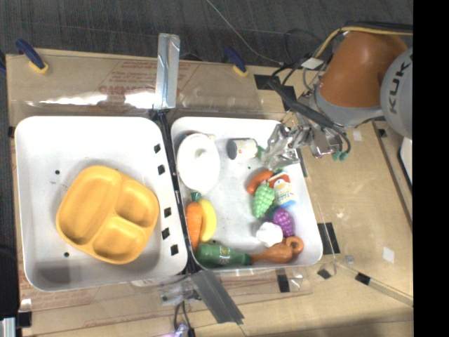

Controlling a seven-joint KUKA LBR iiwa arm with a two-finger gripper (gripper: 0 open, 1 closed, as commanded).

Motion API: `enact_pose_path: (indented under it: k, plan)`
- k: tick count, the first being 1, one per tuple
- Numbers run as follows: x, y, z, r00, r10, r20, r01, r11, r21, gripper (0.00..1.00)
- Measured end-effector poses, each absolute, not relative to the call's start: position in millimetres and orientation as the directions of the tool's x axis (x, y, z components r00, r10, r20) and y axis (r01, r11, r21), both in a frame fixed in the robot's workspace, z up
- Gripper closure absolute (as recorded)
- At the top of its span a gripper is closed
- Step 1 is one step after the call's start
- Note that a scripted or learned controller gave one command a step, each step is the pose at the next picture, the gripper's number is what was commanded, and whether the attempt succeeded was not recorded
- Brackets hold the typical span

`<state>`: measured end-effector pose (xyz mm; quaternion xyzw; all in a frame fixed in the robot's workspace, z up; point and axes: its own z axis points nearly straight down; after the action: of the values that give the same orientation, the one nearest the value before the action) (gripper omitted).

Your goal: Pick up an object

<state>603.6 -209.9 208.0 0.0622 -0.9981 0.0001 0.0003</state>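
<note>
The gripper (278, 148) hangs over the upper right corner of the right bin (231, 188), its metal fingers pointing down-left toward a small white cup (243, 148). Nothing shows between the fingers. Just below it lie an orange toy (257, 181), a green grape bunch (263, 201), a small carton (283, 190) and purple grapes (283, 221). A white bowl (197, 161) sits at the bin's upper left. A carrot (193, 221), a banana (208, 218), a green bottle (221, 255), a white lump (269, 234) and a brown gourd-shaped toy (280, 250) lie along the lower part.
The left bin (42, 153) holds a yellow divided plate (106, 213). A metal divider post (168, 72) rises between the bins at the back. Cables (295, 76) trail near the arm's orange band (361, 65) at upper right.
</note>
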Motion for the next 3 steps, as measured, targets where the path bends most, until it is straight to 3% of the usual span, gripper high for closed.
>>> enact_pose_path:
  k: [1,2,3]
  plan:
    - [647.9,-210,207,-1.0,-0.008,-0.004,-0.008,1.0,-0.001,1.0]
    - [658.7,-166,231,-1.0,0.02,-0.006,0.02,1.0,-0.001,1.0]
    - [659.9,-166,242,-1.0,0.017,-0.011,0.017,1.0,-0.003,1.0]
